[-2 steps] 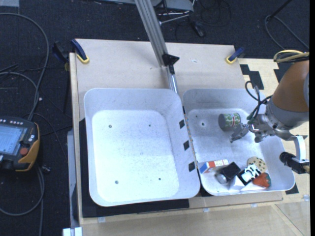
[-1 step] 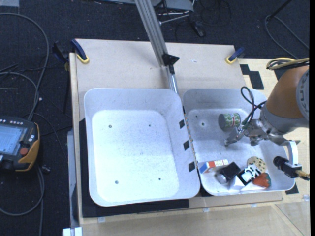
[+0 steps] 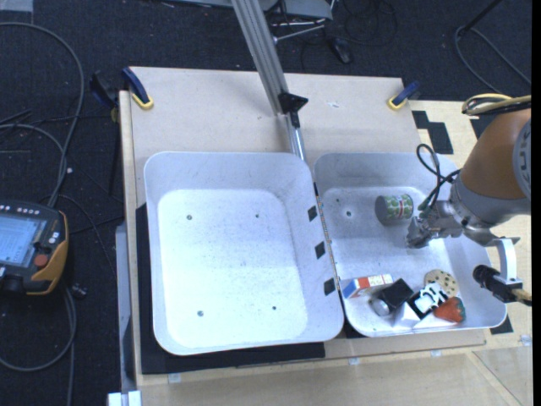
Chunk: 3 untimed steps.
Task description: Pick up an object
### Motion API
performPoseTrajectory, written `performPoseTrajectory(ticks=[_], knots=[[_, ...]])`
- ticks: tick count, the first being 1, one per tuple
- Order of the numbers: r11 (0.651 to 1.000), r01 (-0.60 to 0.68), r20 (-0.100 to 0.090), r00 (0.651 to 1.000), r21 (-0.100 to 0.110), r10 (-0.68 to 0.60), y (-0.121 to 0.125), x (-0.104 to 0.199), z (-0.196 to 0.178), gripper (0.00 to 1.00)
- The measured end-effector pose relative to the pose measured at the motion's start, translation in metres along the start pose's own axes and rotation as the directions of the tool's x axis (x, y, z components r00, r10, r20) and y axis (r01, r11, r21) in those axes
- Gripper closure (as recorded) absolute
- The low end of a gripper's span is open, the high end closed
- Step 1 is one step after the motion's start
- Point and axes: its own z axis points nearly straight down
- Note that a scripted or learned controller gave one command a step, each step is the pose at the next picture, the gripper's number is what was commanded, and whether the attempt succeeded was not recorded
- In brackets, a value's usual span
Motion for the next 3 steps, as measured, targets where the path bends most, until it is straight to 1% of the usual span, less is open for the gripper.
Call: performPoseTrajectory(ticks=[1, 3], knots=[[1.0, 0.0, -0.001, 1.0, 0.002, 0.0, 0.001, 0.0, -0.063, 1.0], [1.0, 0.0, -0.001, 1.0, 0.003, 0.0, 0.003, 0.001, -0.147, 1.0]])
